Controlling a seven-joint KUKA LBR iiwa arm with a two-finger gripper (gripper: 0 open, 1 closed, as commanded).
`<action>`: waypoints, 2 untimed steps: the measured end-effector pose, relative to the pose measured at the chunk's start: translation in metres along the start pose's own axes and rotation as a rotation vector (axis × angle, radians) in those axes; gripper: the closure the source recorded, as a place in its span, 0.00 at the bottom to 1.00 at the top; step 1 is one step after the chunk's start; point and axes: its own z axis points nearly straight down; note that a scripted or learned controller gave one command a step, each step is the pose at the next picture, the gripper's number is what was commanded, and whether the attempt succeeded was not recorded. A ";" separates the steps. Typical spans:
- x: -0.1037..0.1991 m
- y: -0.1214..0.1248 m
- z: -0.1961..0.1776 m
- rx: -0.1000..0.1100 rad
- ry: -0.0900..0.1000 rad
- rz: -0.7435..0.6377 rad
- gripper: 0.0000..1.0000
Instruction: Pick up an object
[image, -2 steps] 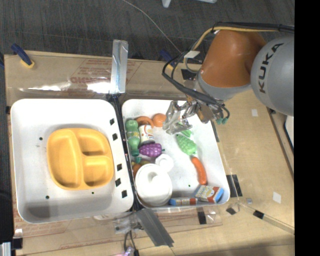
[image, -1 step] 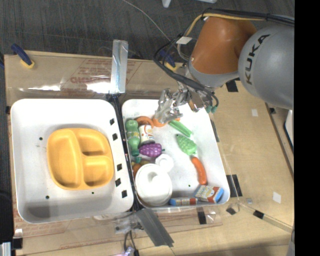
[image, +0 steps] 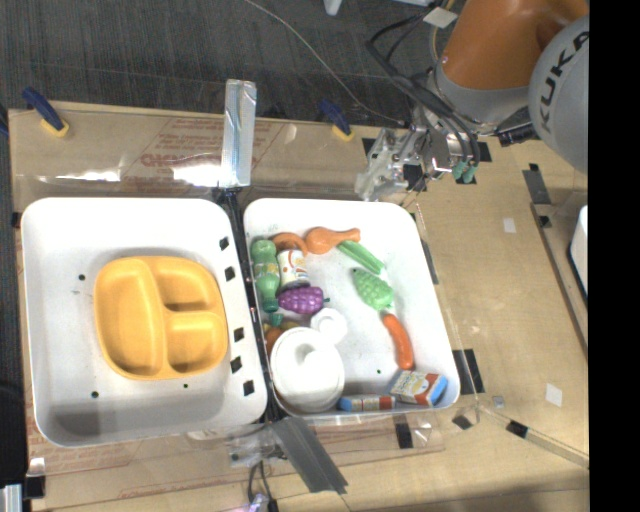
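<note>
Worktop (image: 520, 330) of light wood carries two shallow white bins side by side. Left bin (image: 60, 300) holds a yellow divided tray (image: 160, 315), lying flat near its middle. Right bin (image: 425, 290) is the landmark for the rest. Arm (image: 500, 50), grey with an orange band, hangs above the far right corner of the right bin, outside its rim. End effector (image: 395, 175) sits just beyond the far rim of the right bin, over the worktop; I cannot tell if it is open or closed, and nothing is seen in it.

Inside the right bin, a white round cup (image: 305, 368) stands at the near left corner. A red and white carton (image: 418, 388) lies at the near right corner. An orange carrot (image: 400, 340) lies by the right wall, and a green vegetable (image: 372, 290) just beyond it. A purple grape bunch (image: 302, 298) lies near the middle, left of the green vegetable. An orange gourd (image: 330, 238) lies by the far wall.
</note>
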 end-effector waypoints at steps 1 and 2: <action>0.019 -0.045 -0.043 0.001 0.001 0.174 1.00; 0.052 -0.007 0.082 -0.003 0.018 0.165 1.00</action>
